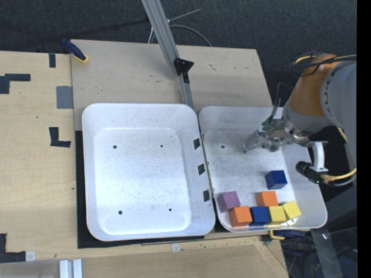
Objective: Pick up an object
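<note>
Several small blocks lie in the right bin (232, 123). A blue cube (276, 179) sits alone toward the bin's right side. Along the near edge are a purple cube (228, 200), an orange cube (240, 215), a second blue cube (260, 214), a yellow cube (277, 214) and another yellow block (291, 209), with a second orange cube (267, 198) just behind them. My gripper (259, 147) hangs over the bin's far middle, beyond the lone blue cube and apart from it. It is open, with nothing between its fingers.
The left bin (93, 155) stands beside the right one, their rims touching. A slanted metal pole (165, 33) with a black clamp rises behind the bins. A blue-and-yellow tool (75, 50) lies at the bench's far left. Cables hang off the arm at right.
</note>
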